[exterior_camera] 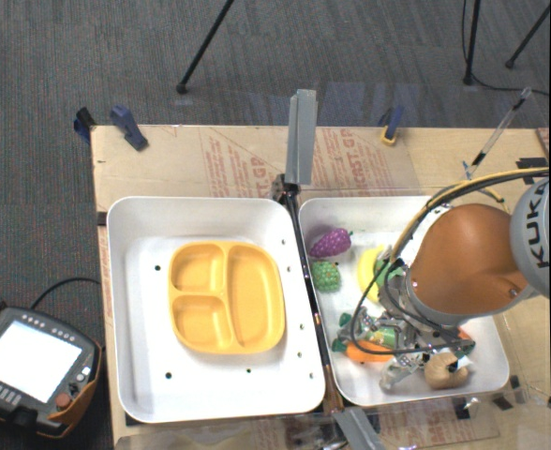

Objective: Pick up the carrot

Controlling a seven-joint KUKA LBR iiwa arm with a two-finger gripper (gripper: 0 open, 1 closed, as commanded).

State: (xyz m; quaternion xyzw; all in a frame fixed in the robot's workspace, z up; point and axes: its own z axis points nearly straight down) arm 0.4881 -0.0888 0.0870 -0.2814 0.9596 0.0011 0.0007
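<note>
Low on the right, I see my gripper (pixel 380 337) over the carrot (pixel 359 351) in the right bin (pixel 496 375). I can't tell if its jaws are open or closed.

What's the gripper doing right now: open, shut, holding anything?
Gripper: low in the right bin, over the carrot; open or shut cannot be told.

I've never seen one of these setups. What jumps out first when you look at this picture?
The yellow divided plate catches the eye, lying in the middle of the left white bin. Next comes the robot arm's big orange band, hanging over the right bin, where the gripper is down among toy foods. A purple bunch of grapes lies near that bin's far left corner, and the orange carrot sits beside the gripper.
</note>
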